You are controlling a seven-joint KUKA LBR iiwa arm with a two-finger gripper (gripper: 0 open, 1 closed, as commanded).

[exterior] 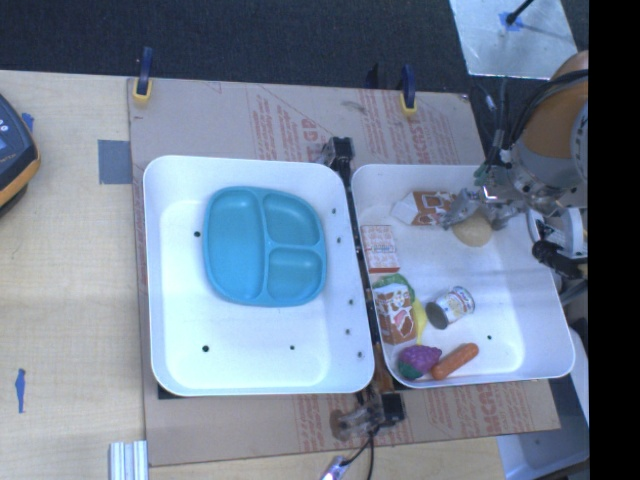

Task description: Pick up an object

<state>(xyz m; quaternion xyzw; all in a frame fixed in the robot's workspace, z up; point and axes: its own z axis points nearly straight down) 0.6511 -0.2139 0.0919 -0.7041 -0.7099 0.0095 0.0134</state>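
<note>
Gripper low over the right bin's far corner.

The gripper (478, 206) sits just beside a pale round object (473, 233) and a brown-and-white packet (428, 208), probably its targets; its opening cannot be told. Nearer, a small can (453, 305), carrot (455, 360) and grapes (419, 360) lie well apart, unobstructing.
</note>
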